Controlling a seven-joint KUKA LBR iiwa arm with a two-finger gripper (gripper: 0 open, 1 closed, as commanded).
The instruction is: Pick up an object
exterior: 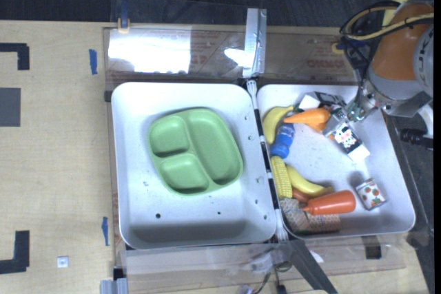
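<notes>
Arm is reaching in from the right, orange band showing above the wrist; gripper [353, 113] is hanging low over the upper right part of the right bin [394, 169]; can't tell from where I'm standing whether it's apart or together, the tip is lost against clutter.

Progress, my read: nothing is lifted yet; I'm seeing no object between the tips; the grasp itself and the lift are both left to do.

Likely target is whatever is sitting under the tip; a small black-and-white box [346, 140] is lying just below and beside the gripper, touching or nearly, can't say which; an orange carrot [311, 118] is lying just left of it, pointing left.

Rest of the right bin is looking crowded along its left wall and front: yellow banana [274, 119] at top, blue bottle [282, 140] below it, corn cob [279, 175], a second banana [305, 182], an orange-red sausage-shaped piece [329, 203] resting on a brush [311, 220]; a small patterned cube [371, 194] is sitting apart toward the right.

Left bin [131, 148] is holding a green divided plate [196, 149], well apart from the gripper.
</notes>
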